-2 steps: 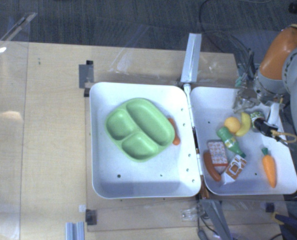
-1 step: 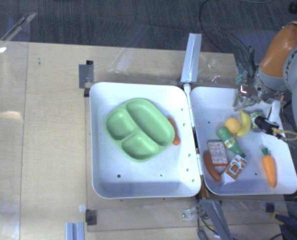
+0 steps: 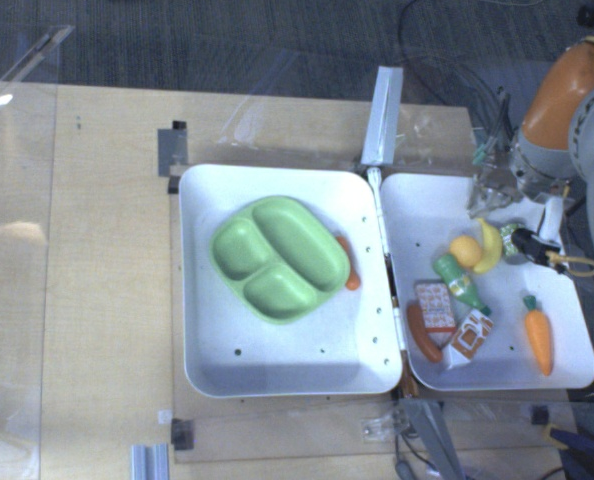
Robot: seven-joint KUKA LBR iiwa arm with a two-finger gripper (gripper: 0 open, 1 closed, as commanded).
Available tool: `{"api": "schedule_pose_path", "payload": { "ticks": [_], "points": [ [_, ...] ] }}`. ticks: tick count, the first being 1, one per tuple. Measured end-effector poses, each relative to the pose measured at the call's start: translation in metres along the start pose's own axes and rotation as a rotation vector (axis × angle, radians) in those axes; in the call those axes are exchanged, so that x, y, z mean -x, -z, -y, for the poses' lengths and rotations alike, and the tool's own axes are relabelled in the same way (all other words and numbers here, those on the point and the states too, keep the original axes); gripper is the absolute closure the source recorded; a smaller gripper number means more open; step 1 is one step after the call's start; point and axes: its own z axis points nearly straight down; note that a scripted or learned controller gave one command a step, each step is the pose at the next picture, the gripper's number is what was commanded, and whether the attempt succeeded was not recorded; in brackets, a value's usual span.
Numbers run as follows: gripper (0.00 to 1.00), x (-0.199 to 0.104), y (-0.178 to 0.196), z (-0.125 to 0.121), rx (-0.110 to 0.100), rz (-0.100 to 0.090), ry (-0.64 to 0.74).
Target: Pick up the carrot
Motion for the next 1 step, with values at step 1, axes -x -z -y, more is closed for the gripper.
{"api": "schedule_pose_path", "payload": {
  "ticks": [1],
  "points": [
    [1.00,-0.0020,0.0090,-0.0017,0.003,0.001,0.006]
  ]
}}
